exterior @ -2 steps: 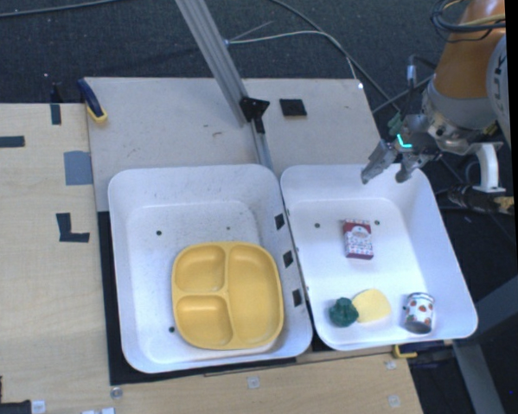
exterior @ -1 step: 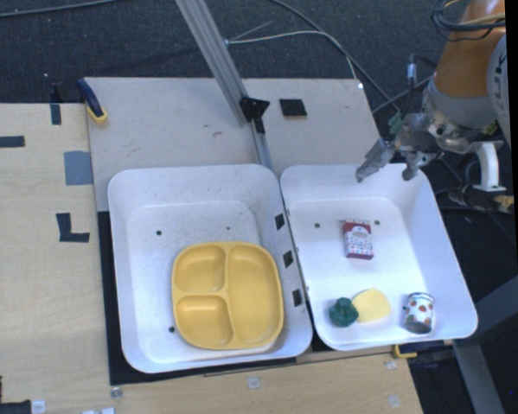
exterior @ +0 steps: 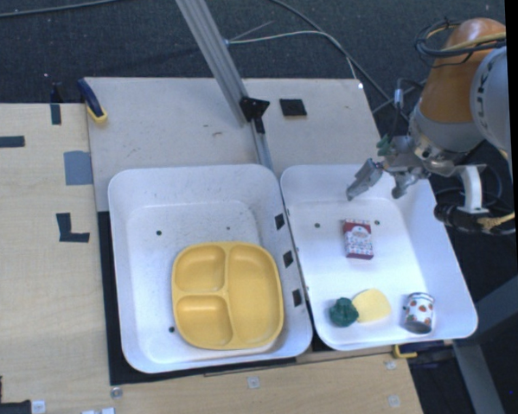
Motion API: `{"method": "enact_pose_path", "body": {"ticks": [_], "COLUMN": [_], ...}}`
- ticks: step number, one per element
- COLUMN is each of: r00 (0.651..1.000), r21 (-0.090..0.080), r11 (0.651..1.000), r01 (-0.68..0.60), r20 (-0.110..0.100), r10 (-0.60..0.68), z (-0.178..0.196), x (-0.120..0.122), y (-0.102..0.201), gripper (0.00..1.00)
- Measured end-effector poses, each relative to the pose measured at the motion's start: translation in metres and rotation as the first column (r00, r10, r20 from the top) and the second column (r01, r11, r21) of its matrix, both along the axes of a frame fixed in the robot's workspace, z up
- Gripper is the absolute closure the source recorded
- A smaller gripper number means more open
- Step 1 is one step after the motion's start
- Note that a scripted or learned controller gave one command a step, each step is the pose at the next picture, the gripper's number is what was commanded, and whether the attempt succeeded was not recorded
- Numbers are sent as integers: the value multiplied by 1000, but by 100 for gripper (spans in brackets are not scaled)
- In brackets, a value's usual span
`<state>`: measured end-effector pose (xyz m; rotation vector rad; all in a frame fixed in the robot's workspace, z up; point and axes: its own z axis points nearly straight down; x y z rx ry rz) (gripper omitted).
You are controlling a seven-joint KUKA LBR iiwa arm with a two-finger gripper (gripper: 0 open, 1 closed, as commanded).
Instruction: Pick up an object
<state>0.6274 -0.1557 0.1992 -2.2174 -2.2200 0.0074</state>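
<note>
Pale wood bench [exterior: 36, 257] w/ dark carpet floor [exterior: 77, 38] behind

lab | robot arm [exterior: 464, 78] | white bins [exterior: 131, 252] | taped bench [exterior: 34, 213]

Pale bench [exterior: 168, 129] with two white bins, left [exterior: 127, 252] and right [exterior: 310, 199], side by side

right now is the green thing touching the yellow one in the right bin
Touching: in the camera view the green object butts against the yellow object, with no white floor between them.
</note>
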Motion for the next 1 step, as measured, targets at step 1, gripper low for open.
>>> {"method": "enact_pose_path", "body": {"ticks": [1], "r00": [1000], "r21": [1], "r11": [1000], "r01": [0], "r20": [-2], "r10": [0], "z": [-55], "x": [-12], "y": [3], "gripper": [0]}}
